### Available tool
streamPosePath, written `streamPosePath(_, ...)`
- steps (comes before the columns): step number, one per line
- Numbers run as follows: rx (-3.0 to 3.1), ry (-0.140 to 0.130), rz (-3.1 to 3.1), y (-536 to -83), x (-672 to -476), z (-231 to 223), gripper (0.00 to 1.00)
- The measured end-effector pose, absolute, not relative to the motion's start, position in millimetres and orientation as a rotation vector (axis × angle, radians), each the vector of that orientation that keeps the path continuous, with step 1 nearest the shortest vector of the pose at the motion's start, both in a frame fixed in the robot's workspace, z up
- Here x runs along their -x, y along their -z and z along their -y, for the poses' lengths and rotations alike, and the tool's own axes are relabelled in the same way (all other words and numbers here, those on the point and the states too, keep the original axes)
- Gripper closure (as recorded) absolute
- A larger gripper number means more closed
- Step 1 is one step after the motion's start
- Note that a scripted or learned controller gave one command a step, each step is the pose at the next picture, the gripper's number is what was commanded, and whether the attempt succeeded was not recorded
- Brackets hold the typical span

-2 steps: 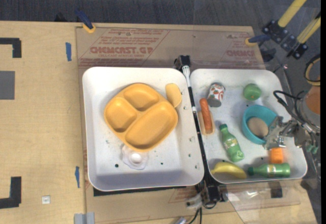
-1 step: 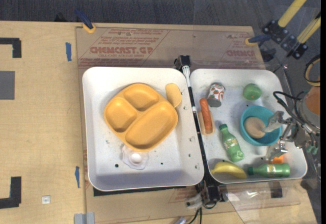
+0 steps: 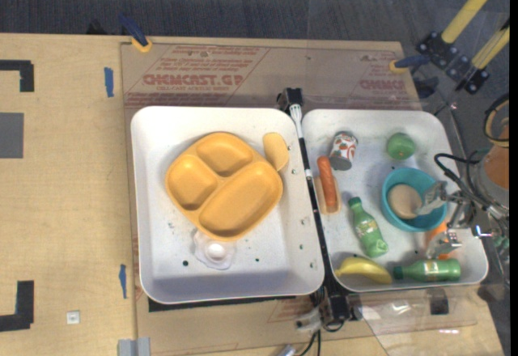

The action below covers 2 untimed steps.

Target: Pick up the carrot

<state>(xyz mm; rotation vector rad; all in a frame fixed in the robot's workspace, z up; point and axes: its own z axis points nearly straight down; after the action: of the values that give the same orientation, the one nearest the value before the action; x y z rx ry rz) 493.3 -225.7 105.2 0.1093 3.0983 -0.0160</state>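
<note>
A wooden bench (image 3: 57, 209) topped with a printed cardboard sheet (image 3: 267, 71) carries two shallow white bins side by side, seen from above at a slant, with dark carpet beyond.

The left bin (image 3: 154, 265) holds an orange three-compartment plate (image 3: 224, 183), a pale yellow potato-like piece (image 3: 276, 151) just beside the plate's upper right corner, and a small clear lid or cup (image 3: 214, 252) near the plate's lower edge.

In the right bin (image 3: 368, 124), the carrot (image 3: 328, 183) lies lengthwise close to the bin's left wall, its orange body running up and down the view. A small red-and-white can (image 3: 344, 150) sits just above and to its right. A green bottle (image 3: 367, 228) lies below and to the right of the carrot, a banana (image 3: 363, 269) rests near the bin's lower edge, and a second green bottle (image 3: 427, 269) lies on its side beside it. A green apple-like ball (image 3: 400, 145) sits toward the upper right. A teal bowl (image 3: 411, 199) with a beige object inside occupies the bin's right side.

The gripper (image 3: 443, 217) reaches in from the right, over the teal bowl's right rim. Whether it is apart or together cannot be told amid the cables and metal parts. The carrot lies well apart from it, across the bin to the left, with the bowl and the green bottle between them.
</note>
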Motion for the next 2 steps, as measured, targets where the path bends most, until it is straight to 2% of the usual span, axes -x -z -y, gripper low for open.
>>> streamPosePath(1, -0.362, 0.016, -3.075, -104, -556.2, 228, 0.0)
streamPosePath(2, 0.0, 0.029, -3.09, -104, -542.4, 230, 0.0)
